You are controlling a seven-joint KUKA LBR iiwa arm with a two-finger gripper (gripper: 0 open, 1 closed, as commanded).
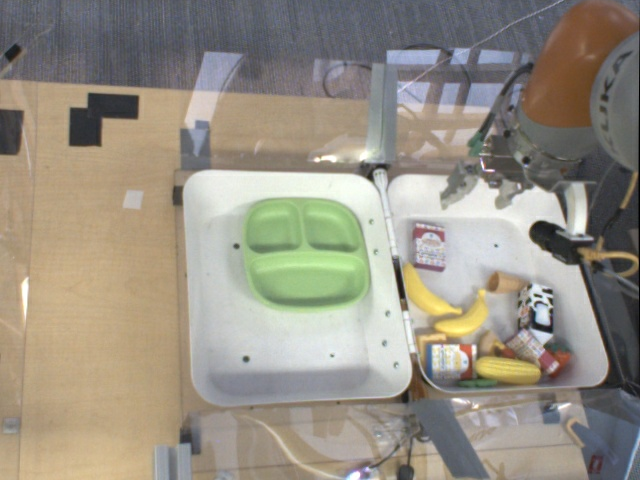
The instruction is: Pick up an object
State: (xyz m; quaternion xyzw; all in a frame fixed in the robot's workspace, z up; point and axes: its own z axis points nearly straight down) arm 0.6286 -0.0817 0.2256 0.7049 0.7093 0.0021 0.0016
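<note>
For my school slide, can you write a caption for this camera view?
Robot gripper hovers open over the right bin of toy food, beside a green tray.

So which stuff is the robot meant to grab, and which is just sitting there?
For the job:
pincer, open, above the right bin
red box
bananas
corn
cow toy

Just sitting there:
green tray
left bin

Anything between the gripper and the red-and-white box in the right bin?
No. In the camera view, bare white bin floor separates the open gripper from the red-and-white box.
</note>
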